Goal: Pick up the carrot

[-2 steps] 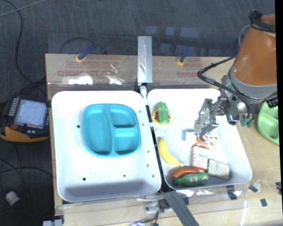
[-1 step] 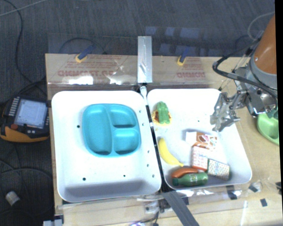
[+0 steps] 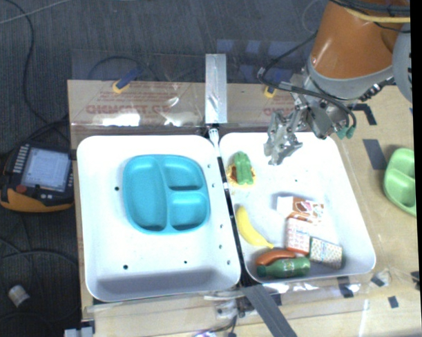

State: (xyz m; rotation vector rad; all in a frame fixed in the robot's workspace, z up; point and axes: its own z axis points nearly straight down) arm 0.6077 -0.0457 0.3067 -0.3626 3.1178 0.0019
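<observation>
In right bin (image 3: 350,194): carrot (image 3: 275,255) near front; end effector (image 3: 282,147) above back

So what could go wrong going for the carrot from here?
The carrot lies pressed against the cucumber near the bin's front wall, so the tool may grab the wrong one or hit the wall. The banana and boxes crowd it, and the tool sits far off.

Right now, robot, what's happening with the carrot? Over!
Gripper up at the right bin's far end, nothing between its fingers. Carrot lying at the near end, untouched. Cucumber pressed against it, boxes close by.
</observation>
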